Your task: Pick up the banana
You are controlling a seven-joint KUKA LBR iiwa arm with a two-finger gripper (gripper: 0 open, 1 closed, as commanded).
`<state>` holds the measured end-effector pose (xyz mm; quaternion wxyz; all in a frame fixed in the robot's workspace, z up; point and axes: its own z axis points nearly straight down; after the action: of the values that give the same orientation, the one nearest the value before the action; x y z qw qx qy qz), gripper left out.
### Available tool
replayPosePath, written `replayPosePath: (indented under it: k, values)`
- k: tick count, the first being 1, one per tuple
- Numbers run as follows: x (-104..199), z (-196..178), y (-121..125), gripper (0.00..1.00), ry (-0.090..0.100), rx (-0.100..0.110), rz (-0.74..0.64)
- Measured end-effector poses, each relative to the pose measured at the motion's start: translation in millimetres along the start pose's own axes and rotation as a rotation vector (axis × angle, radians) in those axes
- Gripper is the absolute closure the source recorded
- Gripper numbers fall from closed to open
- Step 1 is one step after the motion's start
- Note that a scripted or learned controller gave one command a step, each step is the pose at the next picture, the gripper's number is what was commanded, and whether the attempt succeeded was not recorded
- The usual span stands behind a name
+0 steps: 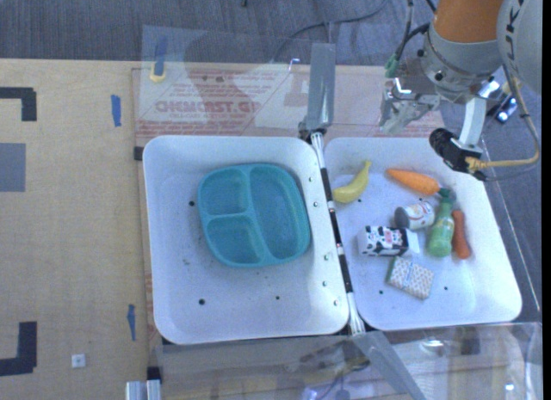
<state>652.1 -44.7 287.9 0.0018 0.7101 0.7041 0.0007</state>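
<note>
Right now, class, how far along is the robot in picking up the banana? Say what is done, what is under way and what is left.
Done: nothing yet; the banana lies in the right bin, near its upper left corner beside the divider. Under way: the claw hangs above the bin's far edge, apart from the banana, holding nothing. Left: move left and down over the banana, grip it and lift.

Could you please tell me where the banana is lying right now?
The banana lies in the right bin, at its upper left corner beside the divider, left of the carrot. The gripper is above it, over the bin's far rim.
</note>
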Motion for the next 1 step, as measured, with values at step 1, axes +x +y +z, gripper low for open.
replayPosePath:
  k: [1]
  values:
    - [-10.9, -1.4, 15.0, 1.00, 0.000, 0.002, 0.291]
